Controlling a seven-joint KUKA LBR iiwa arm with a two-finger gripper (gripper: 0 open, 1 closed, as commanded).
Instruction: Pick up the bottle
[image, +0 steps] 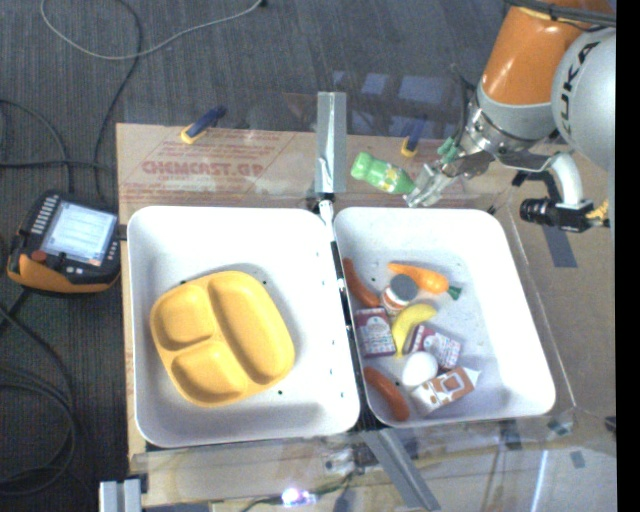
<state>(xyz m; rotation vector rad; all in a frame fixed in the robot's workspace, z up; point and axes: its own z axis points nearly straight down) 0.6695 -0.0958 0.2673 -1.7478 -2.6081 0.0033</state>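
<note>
Item 1. My end effector (432, 180): sits above the far rim of the right bin (520, 300), reaching in from the right below my orange band. The fingers point down and to the left. The bottle's near end lies right at the fingertips, but I cannot tell whether it sits between them or just beside them, nor how wide they are spread.

Item 2. Bottle (380, 173): green, lying on its side on the brown board of the worktop (220, 165), beyond the far rim of the right bin and just right of the upright grey post (329, 140) that stands where the two bins meet. It is outside both bins.

Item 3. Right bin contents: a carrot (420, 279), a round can (401, 291), a banana (412, 322), two sausages (360, 284), a white egg (419, 368), and small cartons (376, 333), all gathered in the left and middle part. The right part of the bin floor is bare.

Item 4. Left bin (160, 240): holds a yellow divided tray (222, 335), set toward the near left; bare floor around it.

Item 5. Edges: the bins touch along a shared middle rim. A yellow-and-blue clamp (201, 123) sits on the board's far left; another small one (410, 143) is just beyond the bottle.

Item 6. Off the worktop, left: a handheld pendant (65, 243) with a lit screen, on the dark carpet with cables.
</note>
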